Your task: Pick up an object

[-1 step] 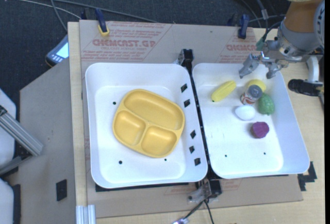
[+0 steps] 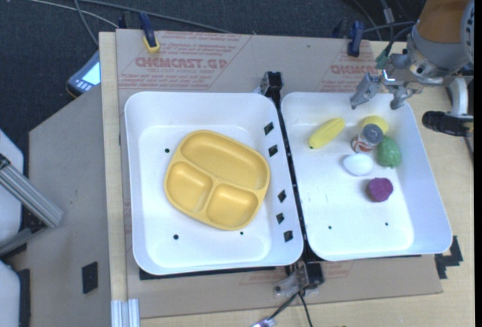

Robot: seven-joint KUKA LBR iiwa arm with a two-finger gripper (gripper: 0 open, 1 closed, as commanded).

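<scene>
Your likeliest target, the yellow banana-shaped toy (image 2: 326, 132), lies tilted in the upper left part of the right bin (image 2: 361, 235), a little apart from the other pieces and so the easiest to take cleanly. The gripper (image 2: 382, 92) hangs over the bin's far rim, just beyond the toy, its two fingers spread apart and holding nothing. To do this step well, you would bring the fingers down across the toy's narrow width rather than along its length, centre them on its middle, and close only once both tips sit low beside it; a grasp near either end would probably let it pivot out. To its right a tight cluster waits: a small can with a red label (image 2: 367, 139) standing just beside a yellow round piece (image 2: 375, 124), a green lumpy object (image 2: 389, 153) touching or nearly touching the can, a white egg-like piece (image 2: 358, 164) just below, and a purple lumpy object (image 2: 379, 189) nearer you. These crowd one another, so a descent there risks nudging a neighbour. The bin's far wall sits close under the fingers and could catch a tip. The left bin (image 2: 151, 235) bears a yellow divided tray (image 2: 217, 179), well apart from the work, and black clips (image 2: 273, 82) join the bins at their shared edge
</scene>
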